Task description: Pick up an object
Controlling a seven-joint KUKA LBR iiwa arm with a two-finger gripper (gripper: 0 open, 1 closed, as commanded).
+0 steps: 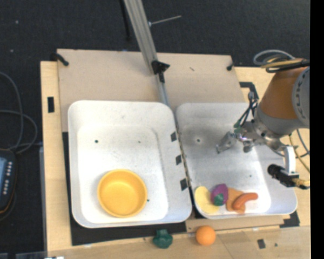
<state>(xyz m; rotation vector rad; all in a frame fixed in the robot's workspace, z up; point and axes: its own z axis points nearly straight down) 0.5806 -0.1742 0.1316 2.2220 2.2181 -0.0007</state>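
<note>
Even, bright overhead light washes the two white bins (124,123) nearly featureless, with mild glare. Soft shadows hug their rims and the yellow bowl (122,192). Around the bins the dark floor (21,26) looks grainy; the whole picture is slightly soft.

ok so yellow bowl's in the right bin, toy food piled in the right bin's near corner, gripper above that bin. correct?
One error: the yellow bowl sits in the left bin, not the right. The camera view shows it. The rest holds: the toy food is piled in the right bin's near corner, with the gripper above that bin.
</note>
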